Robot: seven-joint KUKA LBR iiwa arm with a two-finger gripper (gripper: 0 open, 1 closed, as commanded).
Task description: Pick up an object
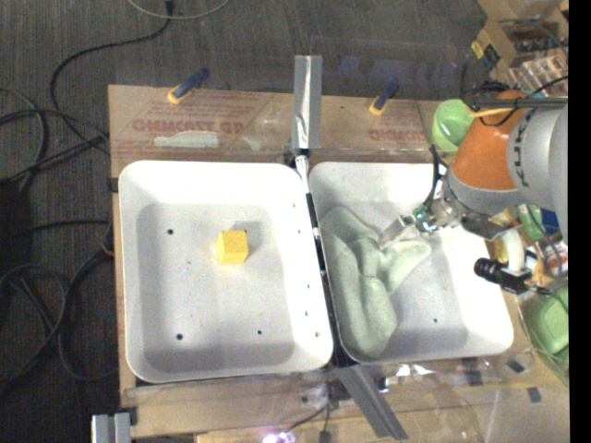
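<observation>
A pale grey-green cloth [365, 280] lies crumpled in the right bin [480, 326], running from the bin's left wall toward its middle. My gripper [409, 228] hangs over the middle of that bin, at the cloth's upper right corner. A fold of the cloth is drawn up into a peak between the fingers, so the gripper is shut on it. In the left bin [157, 340] a small yellow block [232, 246] rests alone, far from the gripper.
The arm's orange band [488, 160] and grey wrist reach in over the right bin's far right corner. Green objects [451, 123] and cables crowd the bench's right side. A metal divider post [307, 100] stands behind the bins.
</observation>
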